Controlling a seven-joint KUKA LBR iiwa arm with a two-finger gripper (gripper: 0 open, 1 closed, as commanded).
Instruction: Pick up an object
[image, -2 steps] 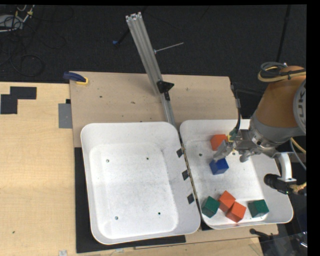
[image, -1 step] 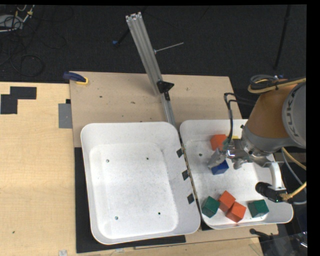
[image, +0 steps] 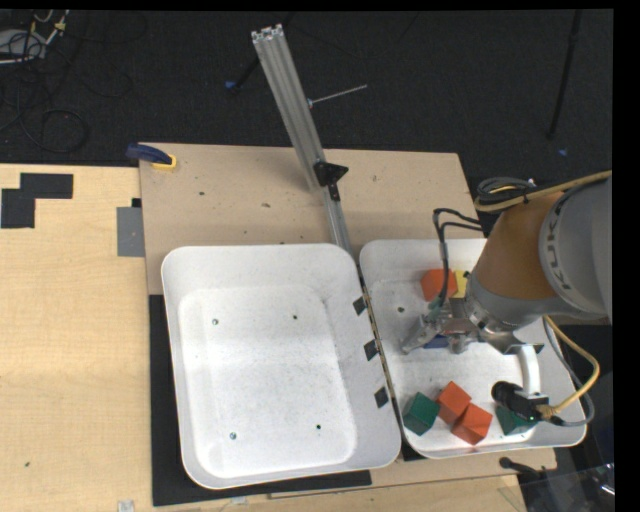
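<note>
While no single object is fixed by the task, the candidates all lie in the right bin (image: 395, 262), so each line below works outward from them.

Nearest candidate: a blue object (image: 436, 342) lies just under the gripper (image: 432, 335), mostly hidden by it; I cannot tell whether they touch.

Upper cluster: an orange block (image: 437, 284) with a yellow piece (image: 460, 281) against its right side, near the bin's far wall, just beyond the wrist.

Lower cluster: a green block (image: 421, 412), two orange-red blocks (image: 454, 398) (image: 473, 423) touching each other, and a dark green block (image: 517, 420) toward the right corner, all along the near wall.

Why so placed: the pieces look scattered loosely, probably dropped, not arranged; those against the walls would be harder to close on, while the blue one in the open middle is likely the easier target.

Gripper: low over the bin floor at its middle, pointing toward the left bin (image: 200, 270); its metal parts blur together, so whether it is spread or closed cannot be told, and nothing is seen held.

Arm: the grey arm (image: 560, 260) with its orange band reaches in from the right, leaning over the bin.

Task stage: judged as the descent onto a pick, nothing lifted yet.
</note>
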